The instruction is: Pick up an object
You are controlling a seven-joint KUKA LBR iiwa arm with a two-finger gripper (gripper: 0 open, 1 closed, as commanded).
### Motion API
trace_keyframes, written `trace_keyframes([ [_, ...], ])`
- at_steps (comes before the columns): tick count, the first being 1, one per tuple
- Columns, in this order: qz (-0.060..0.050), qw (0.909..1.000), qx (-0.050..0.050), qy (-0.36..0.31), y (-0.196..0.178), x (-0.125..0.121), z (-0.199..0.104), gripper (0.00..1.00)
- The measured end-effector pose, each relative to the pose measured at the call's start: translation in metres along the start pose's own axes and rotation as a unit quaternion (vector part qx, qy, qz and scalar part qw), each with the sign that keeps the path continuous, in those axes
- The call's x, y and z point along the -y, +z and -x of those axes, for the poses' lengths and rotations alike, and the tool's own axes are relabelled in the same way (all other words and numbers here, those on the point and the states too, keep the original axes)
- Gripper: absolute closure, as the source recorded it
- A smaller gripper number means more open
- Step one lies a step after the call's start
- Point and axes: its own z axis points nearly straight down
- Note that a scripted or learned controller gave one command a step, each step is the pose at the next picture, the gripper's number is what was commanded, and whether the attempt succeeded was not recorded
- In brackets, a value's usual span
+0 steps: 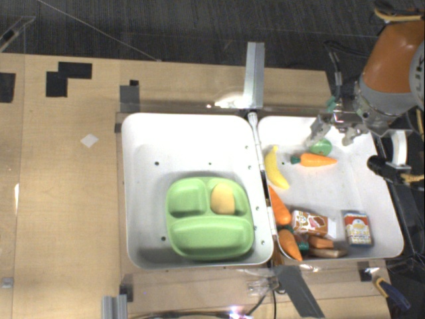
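While the gripper [333,129] hangs with fingers spread over the right bin [385,198], a carrot [315,159] lies just below it, untouched. Three carrots and one banana [274,168] lie there.

A robotics lab — wooden bench [60,198] with two white bins [143,178]; dark carpet [166,12] beyond.
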Motion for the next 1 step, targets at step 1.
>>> trace_keyframes([
  [1, 0.001, 0.9986, 0.0, 0.054, 0.1213, -0.0065, 0.0105, 0.0],
])
